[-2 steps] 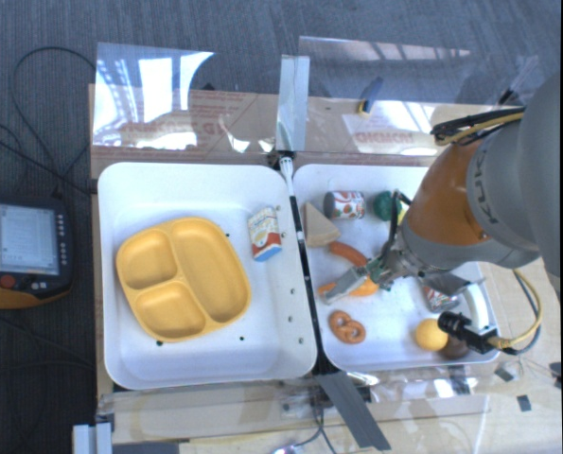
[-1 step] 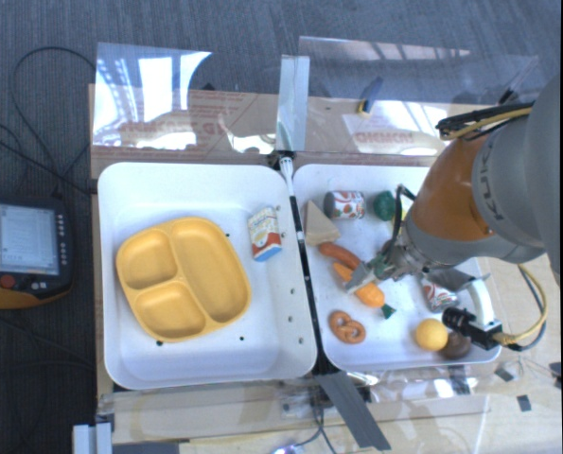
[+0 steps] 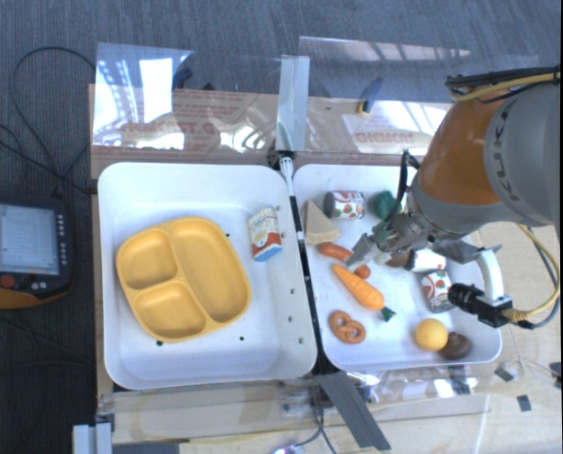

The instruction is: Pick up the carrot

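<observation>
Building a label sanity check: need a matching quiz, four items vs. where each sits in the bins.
Items:
1. orange carrot with green top
2. yellow three-compartment plastic tray
3. round yellow lemon
4. brown pretzel

Places:
A. right bin, near-right corner
B. left bin, middle
C. right bin, centre
D. right bin, near-left, below the carrot

Pairs: 1-C, 2-B, 3-A, 4-D

Grey arm with a broad orange band and yellow cabling.

The left bin holds a divided tray with a small carton to its right. In the right bin, the carrot lies between a pretzel and the hand.
</observation>
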Controlling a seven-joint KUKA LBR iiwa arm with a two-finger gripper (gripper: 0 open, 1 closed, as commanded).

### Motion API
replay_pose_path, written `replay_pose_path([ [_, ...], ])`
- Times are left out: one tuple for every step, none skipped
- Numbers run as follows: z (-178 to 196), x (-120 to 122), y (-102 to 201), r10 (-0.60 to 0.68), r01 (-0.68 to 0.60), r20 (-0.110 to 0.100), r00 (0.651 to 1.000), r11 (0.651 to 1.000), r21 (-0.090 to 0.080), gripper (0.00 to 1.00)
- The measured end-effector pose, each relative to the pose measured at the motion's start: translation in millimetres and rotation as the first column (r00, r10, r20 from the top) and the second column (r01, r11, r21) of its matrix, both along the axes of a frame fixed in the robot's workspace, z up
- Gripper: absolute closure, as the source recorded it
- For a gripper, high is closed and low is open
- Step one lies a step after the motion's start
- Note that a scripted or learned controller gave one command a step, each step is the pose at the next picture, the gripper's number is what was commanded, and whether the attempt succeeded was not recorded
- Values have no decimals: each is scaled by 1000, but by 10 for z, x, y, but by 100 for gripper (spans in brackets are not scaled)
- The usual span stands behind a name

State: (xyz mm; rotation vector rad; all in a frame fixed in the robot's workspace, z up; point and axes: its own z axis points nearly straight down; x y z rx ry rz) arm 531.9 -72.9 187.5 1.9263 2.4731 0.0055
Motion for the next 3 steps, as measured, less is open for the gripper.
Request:
replay_pose_path([
  [-49, -59, 795, -311, 311, -11, 950, 950, -1, 100],
  [-289, -8, 455, 137, -138, 35, 990, 990, 21, 100],
  [-35, -482, 346, -63, 63, -9, 998, 998, 1, 100],
])
